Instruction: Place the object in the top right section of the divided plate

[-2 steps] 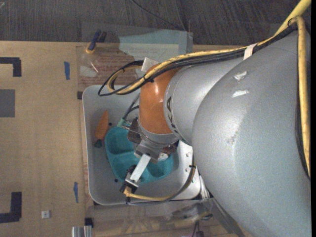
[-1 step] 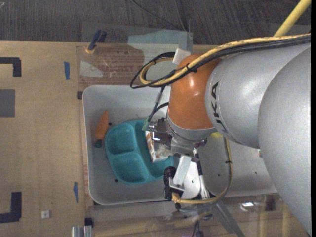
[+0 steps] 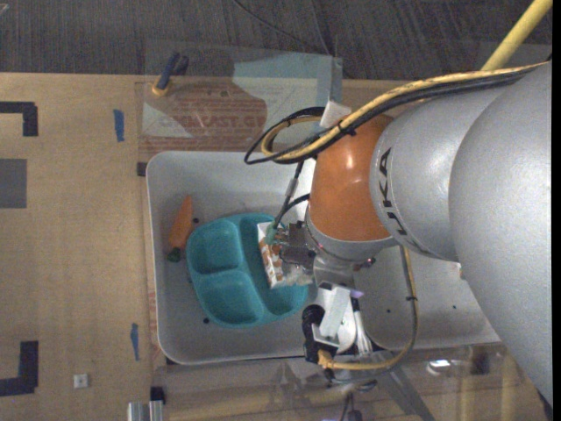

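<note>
A teal divided plate (image 3: pixel 223 274) lies in the white bin (image 3: pixel 166 323), toward its left side. An orange toy carrot (image 3: pixel 181 222) with a green tip rests on the bin floor, just off the plate's upper left rim and apart from it. My gripper (image 3: pixel 276 260) hangs over the plate's right edge, above the section nearest the arm. The grey arm with its orange band (image 3: pixel 346 191) comes in from the right and hides the bin behind it. Whether anything sits in the gripper is not visible.
Cables (image 3: pixel 289 134) loop from the wrist over the bin's upper rim. A sheet of clear plastic (image 3: pixel 245 86) and a clamp (image 3: pixel 169 71) lie above the bin. Wooden bench top (image 3: pixel 70 235) with black and blue tape marks stretches to the left.
</note>
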Robot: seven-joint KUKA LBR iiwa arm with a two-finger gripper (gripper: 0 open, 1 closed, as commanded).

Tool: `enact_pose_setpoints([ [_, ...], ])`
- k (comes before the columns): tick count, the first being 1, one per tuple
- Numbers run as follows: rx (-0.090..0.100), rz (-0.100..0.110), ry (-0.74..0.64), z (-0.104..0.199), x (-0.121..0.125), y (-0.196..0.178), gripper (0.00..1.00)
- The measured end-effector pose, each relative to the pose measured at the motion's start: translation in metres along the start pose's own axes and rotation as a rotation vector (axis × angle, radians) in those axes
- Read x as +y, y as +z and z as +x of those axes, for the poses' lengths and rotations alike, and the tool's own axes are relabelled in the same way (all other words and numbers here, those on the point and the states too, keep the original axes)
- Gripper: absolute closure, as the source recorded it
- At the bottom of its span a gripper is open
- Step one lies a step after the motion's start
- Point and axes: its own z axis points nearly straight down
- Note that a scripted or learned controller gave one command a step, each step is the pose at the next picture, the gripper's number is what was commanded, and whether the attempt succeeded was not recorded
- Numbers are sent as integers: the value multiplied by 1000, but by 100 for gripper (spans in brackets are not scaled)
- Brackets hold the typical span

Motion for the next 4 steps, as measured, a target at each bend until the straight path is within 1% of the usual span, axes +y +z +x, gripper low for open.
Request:
enact_pose_setpoints([
  [1, 1, 0, -26, -40, 12, 0, 100],
  [2, 1, 0, -84, -74, 12, 0, 100],
  [3, 1, -3, 473, -120, 21, -40, 100],
  [4, 0, 1, 590, -130, 21, -33, 100],
])
